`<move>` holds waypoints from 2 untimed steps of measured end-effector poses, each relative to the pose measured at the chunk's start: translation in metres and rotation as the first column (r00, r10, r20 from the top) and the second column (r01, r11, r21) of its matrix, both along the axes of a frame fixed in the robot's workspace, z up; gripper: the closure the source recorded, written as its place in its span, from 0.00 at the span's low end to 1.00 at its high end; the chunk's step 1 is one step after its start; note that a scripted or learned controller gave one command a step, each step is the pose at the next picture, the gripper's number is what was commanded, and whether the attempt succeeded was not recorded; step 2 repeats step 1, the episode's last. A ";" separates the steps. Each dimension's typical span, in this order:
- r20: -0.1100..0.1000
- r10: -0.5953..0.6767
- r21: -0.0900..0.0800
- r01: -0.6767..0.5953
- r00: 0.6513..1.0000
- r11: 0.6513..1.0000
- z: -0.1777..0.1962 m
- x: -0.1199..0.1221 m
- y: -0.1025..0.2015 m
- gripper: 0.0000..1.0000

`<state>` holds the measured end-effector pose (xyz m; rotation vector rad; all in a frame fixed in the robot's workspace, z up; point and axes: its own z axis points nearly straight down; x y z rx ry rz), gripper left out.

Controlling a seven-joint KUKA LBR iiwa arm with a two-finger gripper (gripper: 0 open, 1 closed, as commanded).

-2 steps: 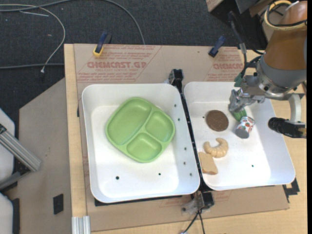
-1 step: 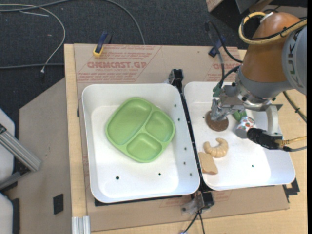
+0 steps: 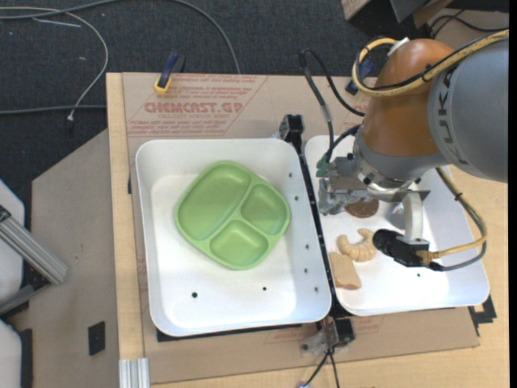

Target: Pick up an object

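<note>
The cardboard sheet (image 3: 194, 103) printed with red lettering covers the bench and carries both bins. From 3 o'clock I see the arm (image 3: 420, 111) reach in, its grey body and orange band hanging over the upper half of the right bin (image 3: 452, 289). The left bin (image 3: 186, 289) sits at 9 o'clock from the right one, their long rims just beside each other.

The green divided plate (image 3: 233, 214) lies flat in the middle of the left bin, turned cornerwise, with three compartments facing up.

The gripper (image 3: 333, 200) points down over the right bin's 9 o'clock edge, close to the rim between the bins. I cannot tell from here how far open it is, and I see nothing held in it.

Just at 3 o'clock from the gripper a brown round piece (image 3: 365, 209) lies in the right bin, partly hidden under the wrist. At 6 o'clock from that lies a pale tan curled piece (image 3: 359, 246), and just at 7 o'clock from it a tan wedge (image 3: 346, 273) rests near the bin's rim.

A small blue and yellow clip (image 3: 170, 71) sits at the cardboard's 11 o'clock edge.
</note>
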<state>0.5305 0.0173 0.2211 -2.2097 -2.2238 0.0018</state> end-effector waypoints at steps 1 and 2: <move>0.001 0.000 -0.001 0.000 1.000 1.000 -0.006 -0.009 0.048 1.00; 0.001 0.000 -0.001 0.000 1.000 1.000 -0.006 -0.009 0.048 1.00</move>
